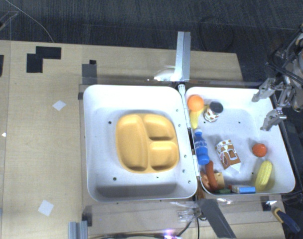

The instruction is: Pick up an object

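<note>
Your pincer (269,106) hangs with its fingers apart over the right bin's (241,94) 2 o'clock corner, gripping nothing. In that bin you have a small white carton (227,154) with brown-orange print at centre; its lettering is too small to read. A red ball (259,150) lies at 3 o'clock of it, a corn cob (263,175) at 4. The left bin (96,133) carries a yellow divided tray (145,142).
</note>
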